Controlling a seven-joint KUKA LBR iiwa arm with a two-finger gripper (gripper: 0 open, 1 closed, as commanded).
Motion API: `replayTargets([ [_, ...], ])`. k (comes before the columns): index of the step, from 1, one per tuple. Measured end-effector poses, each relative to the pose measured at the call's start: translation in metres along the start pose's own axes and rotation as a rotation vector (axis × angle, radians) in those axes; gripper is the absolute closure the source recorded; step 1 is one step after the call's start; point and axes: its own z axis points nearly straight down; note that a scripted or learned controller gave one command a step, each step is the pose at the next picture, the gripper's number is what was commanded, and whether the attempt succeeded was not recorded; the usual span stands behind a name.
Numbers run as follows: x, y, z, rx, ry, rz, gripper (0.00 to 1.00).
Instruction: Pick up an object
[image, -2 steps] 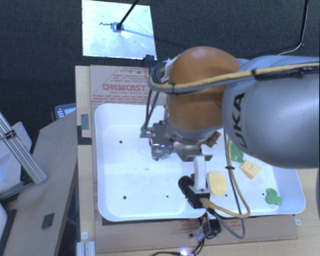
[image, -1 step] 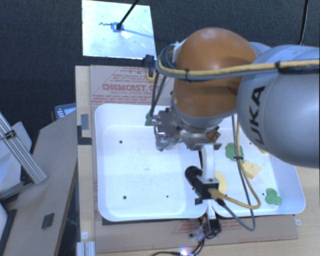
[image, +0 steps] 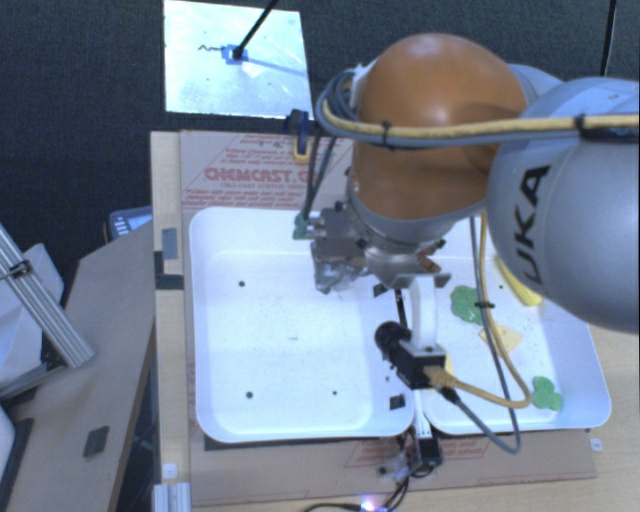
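A green piece lies in the right bin, near the wall that splits the two bins. Just beside it, toward the front, is a flat yellow piece. Another green piece sits in the front corner of that bin, well apart from the first one. A longer yellow piece shows at the edge of the big grey arm, partly hidden under it.

The arm hangs over the middle, where the two bins meet. Its orange band covers much of the back of both bins. Below the band, the wrist reaches down toward the wall between the bins, close to the first green piece. I cannot tell if the jaws are spread or pressed together, and nothing shows between them. A yellow cable loops out from the wrist over the right bin.

The left bin is white with a few small dark dots. Both bins rest on a brown cardboard sheet with red print, on the counter.
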Motion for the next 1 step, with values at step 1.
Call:
replayTargets([
  [1,0.0018,-0.0001,-0.0905,-0.008,0.003,-0.001,1.00],
])
